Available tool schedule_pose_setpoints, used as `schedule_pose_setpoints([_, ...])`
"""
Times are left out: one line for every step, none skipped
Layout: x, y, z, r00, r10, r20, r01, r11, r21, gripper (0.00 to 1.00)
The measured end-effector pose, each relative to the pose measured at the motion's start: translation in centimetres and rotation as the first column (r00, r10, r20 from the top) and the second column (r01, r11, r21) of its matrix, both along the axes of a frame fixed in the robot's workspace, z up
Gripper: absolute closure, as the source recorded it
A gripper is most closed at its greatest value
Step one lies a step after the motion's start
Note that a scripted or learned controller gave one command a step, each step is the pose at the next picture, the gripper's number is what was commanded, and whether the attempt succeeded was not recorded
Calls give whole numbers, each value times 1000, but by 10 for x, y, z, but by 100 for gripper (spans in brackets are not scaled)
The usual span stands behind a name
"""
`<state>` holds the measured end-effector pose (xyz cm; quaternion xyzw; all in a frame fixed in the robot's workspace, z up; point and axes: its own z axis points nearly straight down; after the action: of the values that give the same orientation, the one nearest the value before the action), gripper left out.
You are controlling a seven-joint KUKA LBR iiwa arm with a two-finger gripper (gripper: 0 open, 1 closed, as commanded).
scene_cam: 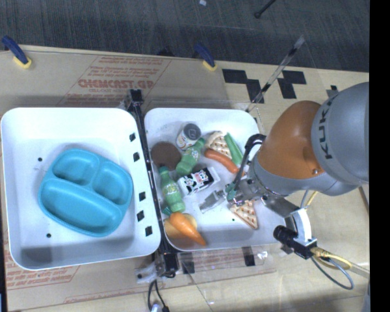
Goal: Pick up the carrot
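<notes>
Carrot (182, 228) hasn't been picked up yet, it's lying at the near edge of the right bin (157, 121). The gripper (235, 194) hangs further right over a waffle piece (246, 213), can't tell whether it's gripping. That bin also has a milk carton (197, 180), green bottle (171, 192) and can (188, 135). Left bin (13, 194) holds a blue divided plate (84, 191).

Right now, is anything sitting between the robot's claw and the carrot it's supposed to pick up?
Nothing visible blocks it. The gripper hangs over the middle of the right bin, and the carrot lies toward that bin's near corner, with bare white floor between them. The green bottle stands just beyond the carrot, off the direct line.
</notes>
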<state>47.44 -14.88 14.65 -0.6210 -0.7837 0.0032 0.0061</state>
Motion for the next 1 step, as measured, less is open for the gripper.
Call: schedule_pose_setpoints([2,35,-43,980,-197,7,197,980,-4,0])
